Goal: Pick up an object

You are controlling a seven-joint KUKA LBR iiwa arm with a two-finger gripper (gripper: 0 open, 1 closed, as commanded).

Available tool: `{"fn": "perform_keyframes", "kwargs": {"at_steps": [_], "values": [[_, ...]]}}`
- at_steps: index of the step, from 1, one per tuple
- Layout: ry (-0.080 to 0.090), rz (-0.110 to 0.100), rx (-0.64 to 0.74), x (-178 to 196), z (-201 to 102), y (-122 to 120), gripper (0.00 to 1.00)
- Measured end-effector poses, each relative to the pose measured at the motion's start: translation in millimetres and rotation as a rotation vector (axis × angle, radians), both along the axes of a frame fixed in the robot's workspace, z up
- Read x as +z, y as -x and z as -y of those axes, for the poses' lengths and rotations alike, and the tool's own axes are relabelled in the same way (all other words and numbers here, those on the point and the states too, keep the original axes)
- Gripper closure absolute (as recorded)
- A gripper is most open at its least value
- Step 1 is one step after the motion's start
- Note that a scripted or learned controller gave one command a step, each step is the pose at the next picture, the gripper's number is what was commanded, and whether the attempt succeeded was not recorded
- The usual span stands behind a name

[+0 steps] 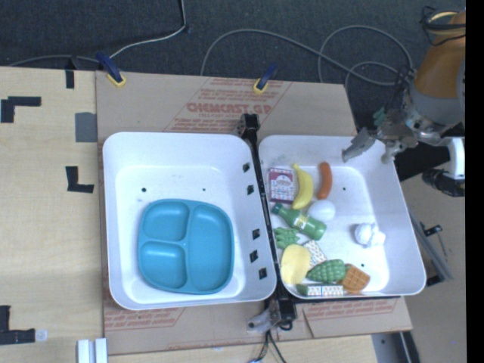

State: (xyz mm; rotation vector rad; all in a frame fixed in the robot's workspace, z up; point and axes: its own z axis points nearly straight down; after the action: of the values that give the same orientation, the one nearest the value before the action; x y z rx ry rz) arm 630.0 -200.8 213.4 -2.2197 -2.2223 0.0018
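camera view: fixed overhead | slanted down | frames left bin [121, 203], right bin [393, 218] | mid-range
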Motion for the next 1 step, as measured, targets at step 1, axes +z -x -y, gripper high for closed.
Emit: {"fn": "perform_keyframes", "kwargs": {"at_steps": [1], "values": [[0.0, 0.001, 0.001, -102.4, -31.1, -21.3, 0.0]]}}
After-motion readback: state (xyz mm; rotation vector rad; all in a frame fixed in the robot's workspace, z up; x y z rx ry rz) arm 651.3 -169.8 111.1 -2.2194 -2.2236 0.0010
